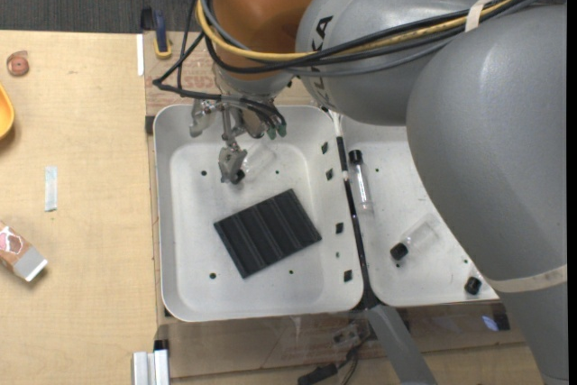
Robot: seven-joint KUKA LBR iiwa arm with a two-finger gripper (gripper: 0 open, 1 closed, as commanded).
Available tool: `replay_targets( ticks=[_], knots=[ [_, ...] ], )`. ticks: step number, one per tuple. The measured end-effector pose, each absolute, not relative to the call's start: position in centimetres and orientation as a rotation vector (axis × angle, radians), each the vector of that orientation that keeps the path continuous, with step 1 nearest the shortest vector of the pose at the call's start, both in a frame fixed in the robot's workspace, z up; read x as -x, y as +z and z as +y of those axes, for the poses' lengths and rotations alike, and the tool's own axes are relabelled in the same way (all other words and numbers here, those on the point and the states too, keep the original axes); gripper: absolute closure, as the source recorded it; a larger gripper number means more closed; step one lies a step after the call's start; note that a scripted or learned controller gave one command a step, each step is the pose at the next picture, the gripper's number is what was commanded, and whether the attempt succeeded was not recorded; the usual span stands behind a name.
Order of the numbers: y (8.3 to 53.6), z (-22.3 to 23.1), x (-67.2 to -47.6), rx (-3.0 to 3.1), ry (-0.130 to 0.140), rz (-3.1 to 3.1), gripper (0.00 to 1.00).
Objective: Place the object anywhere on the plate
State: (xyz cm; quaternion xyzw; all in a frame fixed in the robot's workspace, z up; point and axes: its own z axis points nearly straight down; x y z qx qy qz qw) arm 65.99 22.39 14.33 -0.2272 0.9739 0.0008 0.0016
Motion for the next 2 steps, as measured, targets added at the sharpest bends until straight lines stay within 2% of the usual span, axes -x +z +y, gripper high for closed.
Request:
replay_targets(
  ticks=[1, 2],
  knots=[
    [9.3, 22.8, -66.0, 0.162, 0.002, 3.134, 0.0],
    [9.3, 22.8, -63.8, -0.368, 0.001, 3.118, 0.0]
  ],
)
